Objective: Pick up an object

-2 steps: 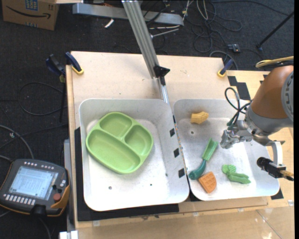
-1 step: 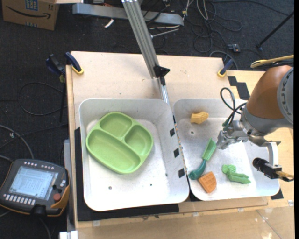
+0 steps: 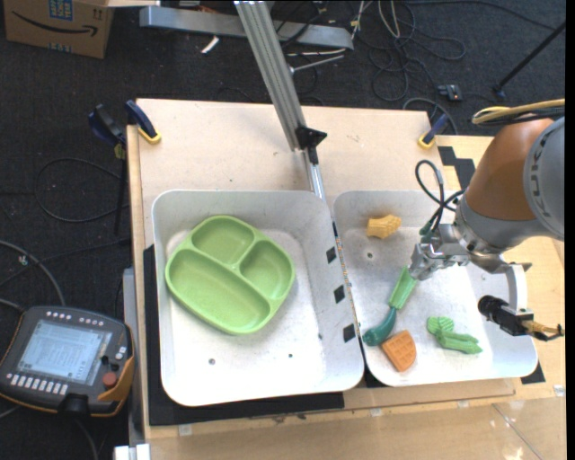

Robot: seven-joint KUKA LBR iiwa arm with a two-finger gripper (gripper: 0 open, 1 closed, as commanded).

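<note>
**Green tool reached, lift not yet done**

We see the gripper point(image 3: 422, 267) low in the right bin point(image 3: 503, 359), touching the upper end of the green long-handled tool point(image 3: 393, 307). Its opening we cannot tell. The tool lies on the bin floor, so we judge grasping and lifting remain.

You have very little to read here. On the floor beyond the counter's far left corner, the cardboard box point(image 3: 59, 24) carries a dark curved arrow mark on its side and a blue-printed label on top, its wording too small to make out. The handheld pendant's point(image 3: 63, 358) screen is lit but unreadable.
</note>
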